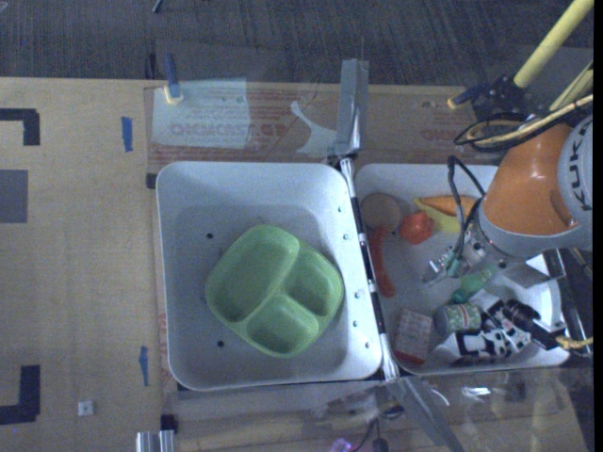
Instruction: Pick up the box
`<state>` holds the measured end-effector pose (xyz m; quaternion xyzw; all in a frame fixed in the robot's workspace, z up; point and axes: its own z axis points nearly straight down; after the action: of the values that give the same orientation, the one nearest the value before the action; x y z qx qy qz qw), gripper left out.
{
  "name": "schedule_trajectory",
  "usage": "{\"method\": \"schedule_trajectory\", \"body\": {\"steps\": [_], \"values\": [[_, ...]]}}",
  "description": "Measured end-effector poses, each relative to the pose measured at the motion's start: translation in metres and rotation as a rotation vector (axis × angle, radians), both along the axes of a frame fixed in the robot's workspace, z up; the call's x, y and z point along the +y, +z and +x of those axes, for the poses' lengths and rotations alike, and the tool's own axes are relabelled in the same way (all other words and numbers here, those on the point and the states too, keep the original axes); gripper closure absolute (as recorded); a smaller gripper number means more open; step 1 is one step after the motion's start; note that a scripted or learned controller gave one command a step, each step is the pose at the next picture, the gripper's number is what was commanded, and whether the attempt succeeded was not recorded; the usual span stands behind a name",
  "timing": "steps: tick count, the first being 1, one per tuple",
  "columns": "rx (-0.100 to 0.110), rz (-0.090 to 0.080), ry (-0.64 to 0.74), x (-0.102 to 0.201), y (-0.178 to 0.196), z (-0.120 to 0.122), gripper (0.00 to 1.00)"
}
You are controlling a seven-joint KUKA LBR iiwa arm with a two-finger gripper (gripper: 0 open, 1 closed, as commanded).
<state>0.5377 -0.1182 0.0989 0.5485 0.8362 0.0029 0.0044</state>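
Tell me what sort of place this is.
Probably a robotics lab's grasping test bench: two shallow white bins sit side by side on a taped wooden bench, a grey arm with an orange band reaches over assorted small items, and a green divided plastic tray fills one bin.

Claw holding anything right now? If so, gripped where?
Cannot tell. The claw hangs over the right bin, above the clutter; nothing visibly sits between its tips, and the box lies apart.
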Motion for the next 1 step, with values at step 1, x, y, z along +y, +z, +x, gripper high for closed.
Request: {"method": "schedule_trajectory", "body": {"steps": [1], "values": [[0.004, 0.002, -0.063, -0.0234, -0.0108, 0.0128, 1.0]]}}
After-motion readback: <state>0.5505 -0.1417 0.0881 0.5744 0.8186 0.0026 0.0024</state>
